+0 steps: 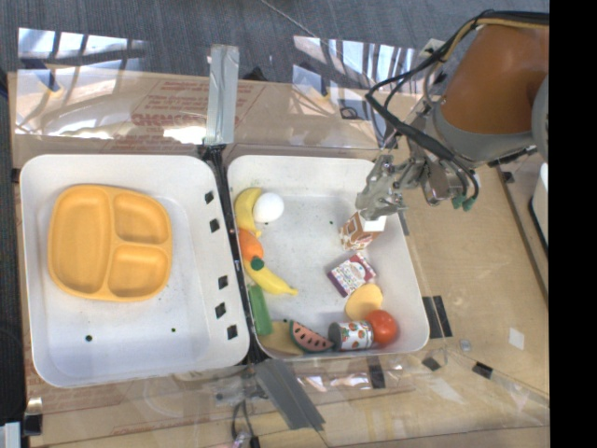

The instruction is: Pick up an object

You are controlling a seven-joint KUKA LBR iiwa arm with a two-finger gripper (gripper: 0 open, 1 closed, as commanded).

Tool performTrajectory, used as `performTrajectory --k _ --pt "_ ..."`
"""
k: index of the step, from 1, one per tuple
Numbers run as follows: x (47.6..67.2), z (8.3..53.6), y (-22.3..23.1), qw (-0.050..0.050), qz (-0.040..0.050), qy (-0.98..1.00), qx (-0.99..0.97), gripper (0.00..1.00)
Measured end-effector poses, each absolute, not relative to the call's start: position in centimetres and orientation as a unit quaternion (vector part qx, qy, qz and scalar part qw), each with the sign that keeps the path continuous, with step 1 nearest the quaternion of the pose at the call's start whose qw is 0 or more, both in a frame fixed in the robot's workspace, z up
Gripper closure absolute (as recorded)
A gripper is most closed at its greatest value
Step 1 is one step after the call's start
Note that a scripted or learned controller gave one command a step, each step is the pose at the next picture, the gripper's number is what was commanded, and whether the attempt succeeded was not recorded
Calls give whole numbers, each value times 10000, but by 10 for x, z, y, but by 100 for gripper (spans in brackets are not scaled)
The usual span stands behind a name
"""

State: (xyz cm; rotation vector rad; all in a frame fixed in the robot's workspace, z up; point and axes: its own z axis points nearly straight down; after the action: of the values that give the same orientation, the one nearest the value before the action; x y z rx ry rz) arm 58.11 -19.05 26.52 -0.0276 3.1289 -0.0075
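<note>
Two white bins side by side on the surface (466, 278). In the left bin (56, 343), a yellow divided plate (109, 242). In the right bin (308, 185): a white egg (269, 207), a banana (268, 280), a carrot (250, 246), a watermelon slice (311, 336), a small can (352, 335), a tomato (381, 326), a small purple box (351, 274). Near the right wall, a small brown carton (356, 232), tilted. Directly above it, touching its top, the jaws at the gripper (378, 199); open or closed, cannot tell.
</note>
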Motion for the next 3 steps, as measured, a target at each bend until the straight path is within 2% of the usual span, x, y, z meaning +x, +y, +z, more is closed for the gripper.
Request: performTrajectory --k 1,2,3 --pt "657 181 -209 -14 8 9972 -744 100" --pt "658 252 -206 37 -11 9956 939 100" --pt "634 137 -208 -13 9 9955 -944 100"
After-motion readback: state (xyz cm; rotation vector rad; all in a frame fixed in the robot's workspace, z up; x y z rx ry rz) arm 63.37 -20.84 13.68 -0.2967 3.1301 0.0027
